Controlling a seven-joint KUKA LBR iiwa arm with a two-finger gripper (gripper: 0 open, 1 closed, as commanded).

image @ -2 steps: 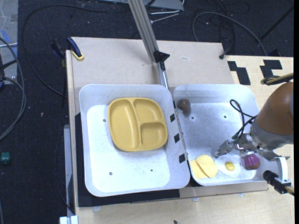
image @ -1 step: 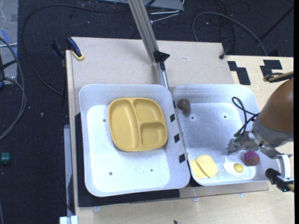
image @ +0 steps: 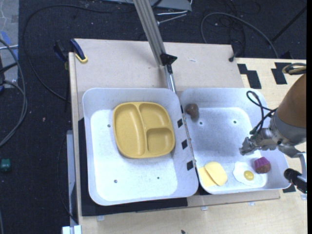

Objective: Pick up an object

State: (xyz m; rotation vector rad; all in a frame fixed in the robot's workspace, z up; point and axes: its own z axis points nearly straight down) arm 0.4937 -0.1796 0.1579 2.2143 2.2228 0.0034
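The end effector point(image: 249, 147) hangs low over the right bin point(image: 219, 126), near its right wall; whether it is released or clenched cannot be told, and nothing is visibly held. A purple object point(image: 262, 165) lies just beside it toward the bin's front right corner, touching a fried-egg piece point(image: 246, 174). A yellow piece point(image: 213, 174) sits at the front left corner, and a brown object point(image: 192, 110) near the back left corner. The left bin point(image: 105, 179) holds a yellow divided plate point(image: 144, 129) toward its back. Both bins rest on a tan desk point(image: 122, 65); black cables point(image: 34, 43) trail across the dark floor point(image: 39, 130) around it.
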